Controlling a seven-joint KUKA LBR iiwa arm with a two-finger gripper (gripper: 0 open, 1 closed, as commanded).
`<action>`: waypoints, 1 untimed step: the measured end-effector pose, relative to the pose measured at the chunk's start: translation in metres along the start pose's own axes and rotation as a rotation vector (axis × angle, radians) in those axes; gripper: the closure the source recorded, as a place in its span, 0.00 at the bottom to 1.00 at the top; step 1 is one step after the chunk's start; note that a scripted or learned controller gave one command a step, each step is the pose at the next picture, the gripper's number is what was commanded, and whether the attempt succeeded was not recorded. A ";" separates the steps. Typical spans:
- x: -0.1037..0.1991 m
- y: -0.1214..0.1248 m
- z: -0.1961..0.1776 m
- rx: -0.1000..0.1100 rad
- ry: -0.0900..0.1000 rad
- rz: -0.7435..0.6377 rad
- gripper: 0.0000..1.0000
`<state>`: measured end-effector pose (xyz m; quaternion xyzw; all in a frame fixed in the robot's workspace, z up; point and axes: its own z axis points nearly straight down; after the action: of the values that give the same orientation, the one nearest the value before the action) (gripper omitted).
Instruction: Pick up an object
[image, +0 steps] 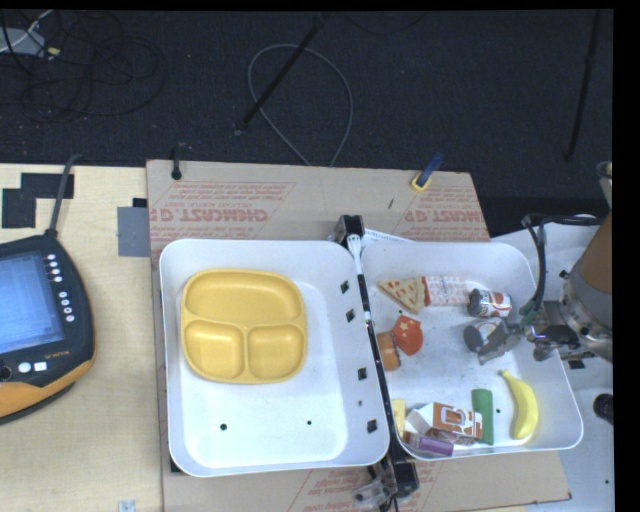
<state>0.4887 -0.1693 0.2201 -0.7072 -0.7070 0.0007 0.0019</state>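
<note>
**Arm at the right bin, nothing lifted**

The bench was pale wood, with a sheet of brown cardboard (300, 205) printed in red letters lying under both bins. Beyond the cardboard the floor was dark carpet strewn with thin cables (300, 80). Off to the left of the cardboard a handheld control pendant (40, 320) with a lit blue screen rested on the wood, and a small yellow-and-blue clip (427, 172) sat at the cardboard's far edge.

The left bin (260, 430) lay on the cardboard's left half and held a yellow divided plate (243, 325) in its far part.

The right bin (450, 262) touched the left one along a black centre divider. Inside it were a toy pizza slice (403, 293) at the far side, a small can (490, 302) lying on its side beside that, a red tomato (406, 334) with an orange piece (386, 352) close to the divider, a banana (520, 404) and a green stick (483, 414) toward the near edge, and a small printed carton (452, 420) beside a purple block (430, 445).

The gripper (492, 340) hung low over the right bin's middle, between the can and the banana. Its grey fingers looked narrowly parted, with nothing visible between them. The objects to be picked all rested on the bin floor.
</note>
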 end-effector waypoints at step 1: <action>-0.034 0.103 0.096 -0.007 -0.004 -0.006 0.00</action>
<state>0.5914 -0.2034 0.1235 -0.7053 -0.7090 -0.0004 -0.0020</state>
